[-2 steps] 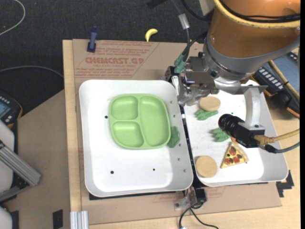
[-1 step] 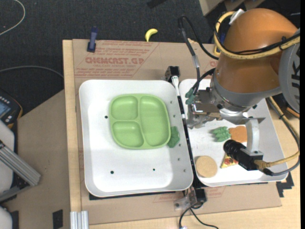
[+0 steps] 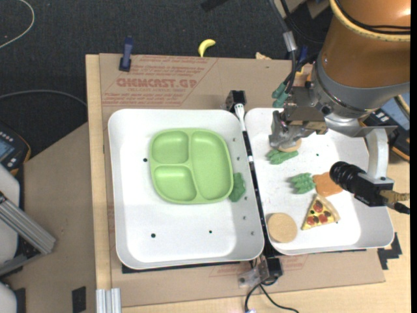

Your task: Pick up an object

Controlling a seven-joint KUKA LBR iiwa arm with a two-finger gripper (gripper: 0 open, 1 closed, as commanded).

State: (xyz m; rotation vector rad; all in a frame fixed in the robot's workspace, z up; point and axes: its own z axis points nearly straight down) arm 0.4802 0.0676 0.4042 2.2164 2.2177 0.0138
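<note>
A blue clip (image 3: 126, 53) and yellow banana (image 3: 206, 46) lie behind the bins

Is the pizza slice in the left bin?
No, the pizza slice lies in the right bin, next to a round cookie.

A single fixed camera looks down from above at a slant on the brown cardboard-topped desk (image 3: 156, 83), taking in both shallow white plastic bins, left (image 3: 130, 194) and right (image 3: 371, 230), whole. The grey, orange-banded arm (image 3: 368, 38) looms large at upper right, nearer the lens.
</note>
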